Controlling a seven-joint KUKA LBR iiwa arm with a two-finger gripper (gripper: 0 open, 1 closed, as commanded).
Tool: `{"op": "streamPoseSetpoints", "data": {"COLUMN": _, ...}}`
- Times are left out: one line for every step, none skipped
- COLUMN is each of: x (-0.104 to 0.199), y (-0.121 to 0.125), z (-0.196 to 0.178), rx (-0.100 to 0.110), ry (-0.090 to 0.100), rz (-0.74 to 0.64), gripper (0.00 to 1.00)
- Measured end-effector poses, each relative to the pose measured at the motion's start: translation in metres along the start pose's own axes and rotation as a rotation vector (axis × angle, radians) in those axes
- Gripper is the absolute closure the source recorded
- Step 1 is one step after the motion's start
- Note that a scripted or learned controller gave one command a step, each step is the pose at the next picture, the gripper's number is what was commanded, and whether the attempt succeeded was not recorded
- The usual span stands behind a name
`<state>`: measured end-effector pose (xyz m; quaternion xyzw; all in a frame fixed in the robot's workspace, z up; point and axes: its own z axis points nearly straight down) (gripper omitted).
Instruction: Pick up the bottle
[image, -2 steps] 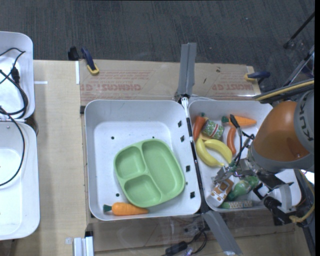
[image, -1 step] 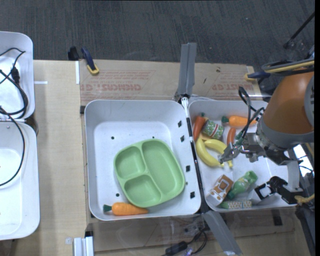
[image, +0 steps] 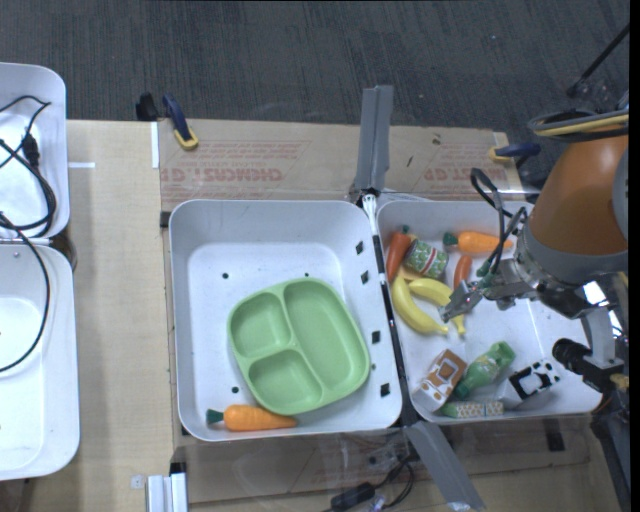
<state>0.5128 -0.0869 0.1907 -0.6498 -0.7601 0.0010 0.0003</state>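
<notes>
**Gripper over the bananas, bottle lying loose in the right bin**

You have 2 white bins side by side. Take the green bottle (image: 485, 367) as your landmark: it lies tilted on the floor of the right bin (image: 560, 395), towards that bin's near edge, and nothing grips it.

Just left of the bottle you see a small orange and white carton (image: 441, 376). At the bottle's lower end a flat patterned box (image: 472, 409) rests along the near wall. To the bottle's right sits a black and white toy (image: 534, 381).

Above and left of the bottle lie 2 yellow bananas (image: 422, 300). Further up from there you find a round green and red packet (image: 427, 259) and orange carrots (image: 480, 241).

The gripper (image: 462, 301) hangs above the bottle, just beside the bananas, its fingers parted and holding nothing.

Well left of the bottle, the left bin (image: 200, 300) holds a green 3-compartment plate (image: 298, 346) and 1 carrot (image: 252, 418) against its near wall
</notes>
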Motion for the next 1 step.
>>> {"op": "streamPoseSetpoints", "data": {"x": -0.0376, "y": -0.0327, "z": 0.0814, "rx": -0.020, "ry": -0.003, "rz": 0.109, "gripper": 0.00}}
